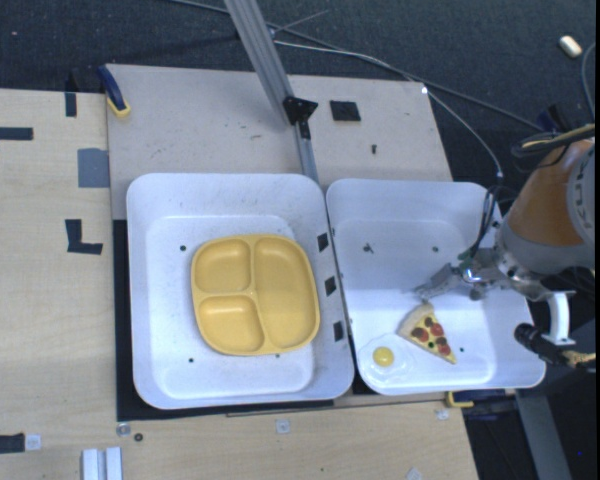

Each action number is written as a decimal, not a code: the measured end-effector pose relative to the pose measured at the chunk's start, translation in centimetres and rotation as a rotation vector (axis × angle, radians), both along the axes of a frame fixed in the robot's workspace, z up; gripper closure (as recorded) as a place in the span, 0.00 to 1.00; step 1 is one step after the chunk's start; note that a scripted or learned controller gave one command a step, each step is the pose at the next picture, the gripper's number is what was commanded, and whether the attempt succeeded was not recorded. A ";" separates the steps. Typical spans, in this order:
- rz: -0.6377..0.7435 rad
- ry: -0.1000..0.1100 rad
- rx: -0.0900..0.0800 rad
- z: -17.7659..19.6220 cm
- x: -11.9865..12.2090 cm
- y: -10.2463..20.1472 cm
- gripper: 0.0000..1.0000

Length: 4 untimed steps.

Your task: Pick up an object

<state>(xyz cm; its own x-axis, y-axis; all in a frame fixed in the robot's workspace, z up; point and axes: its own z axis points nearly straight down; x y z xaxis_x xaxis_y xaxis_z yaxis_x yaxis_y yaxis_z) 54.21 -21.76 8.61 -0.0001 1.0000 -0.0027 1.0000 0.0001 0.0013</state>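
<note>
Pizza slice [430, 333] below claw [438, 283]; arm [545, 218] reaching left.

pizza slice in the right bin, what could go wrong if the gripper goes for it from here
The pizza slice lies flat on the right bin's floor, so the gripper, just above it in the camera view, may slide over it rather than get under it. The small yellow round piece sits close by and could get nudged. Both lie near the bin's front wall, leaving little room.
</note>
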 end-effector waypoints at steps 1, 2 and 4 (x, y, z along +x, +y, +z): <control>0.001 -0.007 -0.005 1.2 0.2 -0.1 1.00; 0.000 0.000 0.003 6.5 -0.8 0.1 1.00; 0.002 -0.002 0.001 17.8 0.2 -0.3 1.00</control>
<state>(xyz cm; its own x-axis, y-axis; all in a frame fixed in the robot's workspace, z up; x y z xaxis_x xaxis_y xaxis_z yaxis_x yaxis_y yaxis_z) 54.40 -22.11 26.40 -0.0020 1.0000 -0.0017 1.0000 0.0020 0.0036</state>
